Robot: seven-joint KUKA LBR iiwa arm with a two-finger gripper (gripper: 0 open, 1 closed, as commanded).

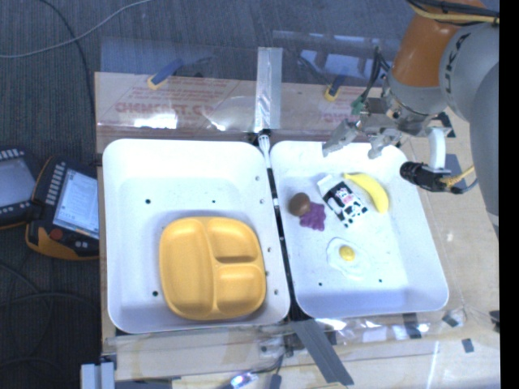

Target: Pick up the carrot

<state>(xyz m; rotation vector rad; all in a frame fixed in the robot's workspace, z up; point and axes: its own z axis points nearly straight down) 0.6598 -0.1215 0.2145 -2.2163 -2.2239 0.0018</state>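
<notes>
Carrot hard to tell, right bin (405,290) centre: banana (369,190), cow-print carton (345,201), grapes (313,217), brown lump (299,203), egg (346,254), hand (357,146) open at upper rim.

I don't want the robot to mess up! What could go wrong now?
The gripper hangs open near the banana and the spotted box, so it might grab one instead of a carrot. Those two touch, so closing there could knock both. The gripper is also near the right bin's far rim and could bump it.
</notes>
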